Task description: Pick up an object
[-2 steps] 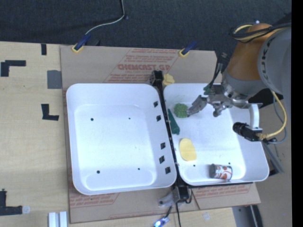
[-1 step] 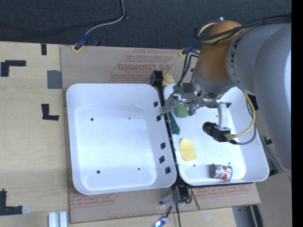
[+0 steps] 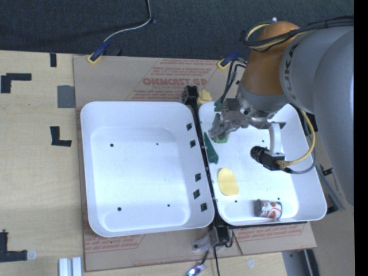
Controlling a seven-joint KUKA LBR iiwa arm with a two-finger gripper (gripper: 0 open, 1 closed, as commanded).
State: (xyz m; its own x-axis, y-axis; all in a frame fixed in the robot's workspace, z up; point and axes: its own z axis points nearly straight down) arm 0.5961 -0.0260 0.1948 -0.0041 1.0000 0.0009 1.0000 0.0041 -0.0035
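Camera view puts our gripper (image 3: 221, 130) low in the right bin (image 3: 299, 209), over a green object (image 3: 211, 152) by the left wall; we cannot tell its state. We judge this the reach; next comes closing and lifting.

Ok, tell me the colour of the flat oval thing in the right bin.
Pale yellow; the oval thing shows plainly in the camera view.

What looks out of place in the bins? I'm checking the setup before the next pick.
Only the small can in the right bin lies tipped on its side. The green object and yellow piece look ordinary.
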